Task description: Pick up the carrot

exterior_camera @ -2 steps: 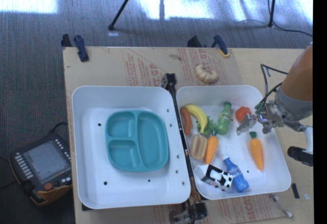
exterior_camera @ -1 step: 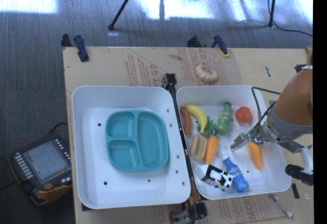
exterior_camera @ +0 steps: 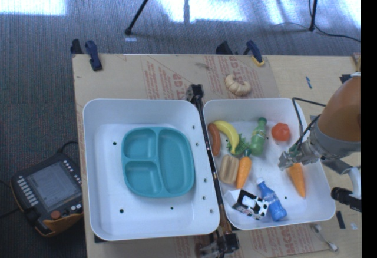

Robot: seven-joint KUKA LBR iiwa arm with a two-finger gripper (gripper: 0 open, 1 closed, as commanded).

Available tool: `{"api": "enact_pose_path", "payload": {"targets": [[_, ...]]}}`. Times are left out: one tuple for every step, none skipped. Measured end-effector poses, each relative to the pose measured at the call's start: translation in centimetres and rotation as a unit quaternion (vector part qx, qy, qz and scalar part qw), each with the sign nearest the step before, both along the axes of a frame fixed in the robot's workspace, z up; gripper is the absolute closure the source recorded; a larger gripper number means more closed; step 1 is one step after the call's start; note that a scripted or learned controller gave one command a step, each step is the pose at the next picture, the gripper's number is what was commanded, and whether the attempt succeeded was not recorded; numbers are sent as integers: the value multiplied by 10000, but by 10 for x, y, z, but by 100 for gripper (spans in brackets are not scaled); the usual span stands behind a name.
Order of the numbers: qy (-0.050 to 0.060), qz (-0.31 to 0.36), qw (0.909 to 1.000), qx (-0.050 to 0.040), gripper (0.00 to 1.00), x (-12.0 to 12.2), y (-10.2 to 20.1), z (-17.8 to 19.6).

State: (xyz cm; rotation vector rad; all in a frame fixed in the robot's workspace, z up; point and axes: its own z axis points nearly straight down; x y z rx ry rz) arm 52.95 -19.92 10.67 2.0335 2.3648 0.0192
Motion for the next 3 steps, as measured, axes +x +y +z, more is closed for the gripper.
{"api": "enact_pose_path", "payload": {"targets": [[128,-2039,9789,60,100,-27,81,124],[132,-2040,9789,59,0,-27,81,124],[153,-1073,9941,53,0,-22,50,-16]]}}
